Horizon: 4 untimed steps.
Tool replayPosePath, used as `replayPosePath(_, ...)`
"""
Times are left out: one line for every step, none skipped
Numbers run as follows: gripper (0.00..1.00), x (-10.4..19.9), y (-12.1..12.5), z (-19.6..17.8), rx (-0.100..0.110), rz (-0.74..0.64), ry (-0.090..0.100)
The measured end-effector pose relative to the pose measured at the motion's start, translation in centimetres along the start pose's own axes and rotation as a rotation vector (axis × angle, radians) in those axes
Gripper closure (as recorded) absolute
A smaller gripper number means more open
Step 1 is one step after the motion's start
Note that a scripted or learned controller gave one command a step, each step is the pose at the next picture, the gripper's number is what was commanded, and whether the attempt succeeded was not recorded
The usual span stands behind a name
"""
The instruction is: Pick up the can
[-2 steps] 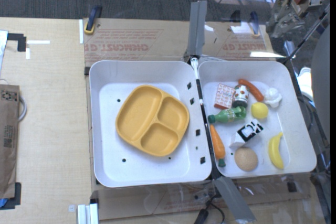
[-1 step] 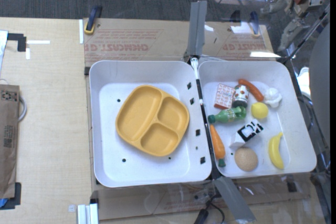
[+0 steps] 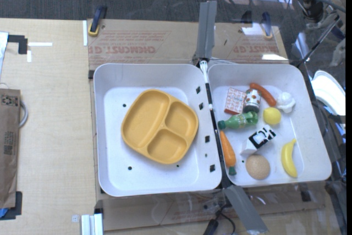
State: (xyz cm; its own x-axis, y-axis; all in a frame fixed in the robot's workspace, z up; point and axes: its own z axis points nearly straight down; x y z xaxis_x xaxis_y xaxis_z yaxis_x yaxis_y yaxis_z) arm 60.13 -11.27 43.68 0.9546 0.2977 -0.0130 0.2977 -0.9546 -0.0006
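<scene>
Two white bins are sitting side by side on the counter [image 3: 49, 118]. Right bin [image 3: 308, 118] is holding the can [image 3: 252, 100], standing between a red box [image 3: 235, 99] and a sausage [image 3: 263, 94]. Can't tell the tool's state.

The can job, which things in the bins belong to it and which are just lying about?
Belongs to the job:
can, in the right bin

Just lying about:
yellow divided plate in the left bin
green bottle
carrot
banana
lemon
red box
brown round item
</scene>
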Motion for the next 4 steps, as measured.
replayPosePath(0.00,-2.3,10.9,0.1,0.002,0.100,0.001)
replayPosePath(0.00,2.6,0.5,0.0,0.001,0.099,0.001)
replayPosePath(0.00,2.5,8.3,0.1,0.002,-0.040,0.001)
replayPosePath(0.00,-3.7,10.3,0.0,0.003,0.098,0.002)
